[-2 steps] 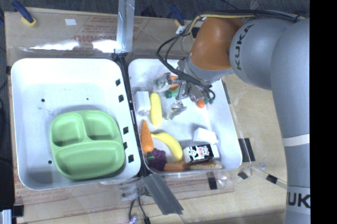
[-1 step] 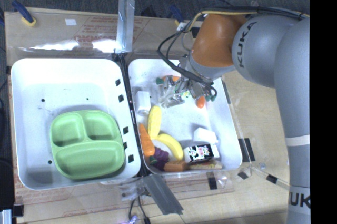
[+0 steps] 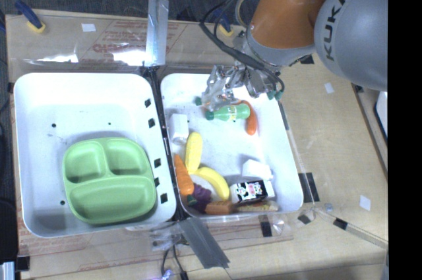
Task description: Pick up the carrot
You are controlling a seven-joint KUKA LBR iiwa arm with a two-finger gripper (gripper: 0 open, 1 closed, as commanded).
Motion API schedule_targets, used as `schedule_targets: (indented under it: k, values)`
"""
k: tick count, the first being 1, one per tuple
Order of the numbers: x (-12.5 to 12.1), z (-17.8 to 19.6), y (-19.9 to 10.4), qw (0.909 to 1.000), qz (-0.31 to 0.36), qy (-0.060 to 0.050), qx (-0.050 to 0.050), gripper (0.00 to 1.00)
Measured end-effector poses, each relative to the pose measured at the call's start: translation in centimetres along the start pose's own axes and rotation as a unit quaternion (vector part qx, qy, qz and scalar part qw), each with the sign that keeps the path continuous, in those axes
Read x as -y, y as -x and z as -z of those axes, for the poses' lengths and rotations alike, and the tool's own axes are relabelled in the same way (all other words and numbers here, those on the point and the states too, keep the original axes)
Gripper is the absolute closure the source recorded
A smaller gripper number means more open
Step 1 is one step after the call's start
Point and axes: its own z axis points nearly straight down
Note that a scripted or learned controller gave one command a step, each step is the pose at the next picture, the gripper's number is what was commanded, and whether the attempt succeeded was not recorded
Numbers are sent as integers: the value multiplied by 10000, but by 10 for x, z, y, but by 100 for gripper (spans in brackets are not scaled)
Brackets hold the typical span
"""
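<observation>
The carrot [image 3: 182, 176], orange and tapered, lies along the left wall of the right bin [image 3: 290, 160], toward its front. My gripper [image 3: 221, 91] hangs over the back of that bin, well behind the carrot and apart from it. It sits right above a green bottle [image 3: 229, 114] lying on its side. A small orange-red piece [image 3: 251, 122] rests at the bottle's right end. Nothing shows held in the gripper.
Beside the carrot lie a yellow piece [image 3: 192, 150], a banana [image 3: 214, 182] and purple grapes [image 3: 202, 194]. A white block [image 3: 179, 126], a white cube [image 3: 258, 170] and a black-and-white carton [image 3: 250, 191] share that bin. The left bin [image 3: 39, 107] holds a green divided plate [image 3: 109, 178].
</observation>
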Motion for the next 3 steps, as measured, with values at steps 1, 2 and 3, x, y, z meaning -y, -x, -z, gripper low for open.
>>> schedule_targets:
  k: [1,2,3]
  values:
    - [0,-8,-3,10000,-7,19,-70,0]
    - [42,-151,8,9977,676,33,-87,0]
    - [41,-138,11,9975,704,22,-53,100]
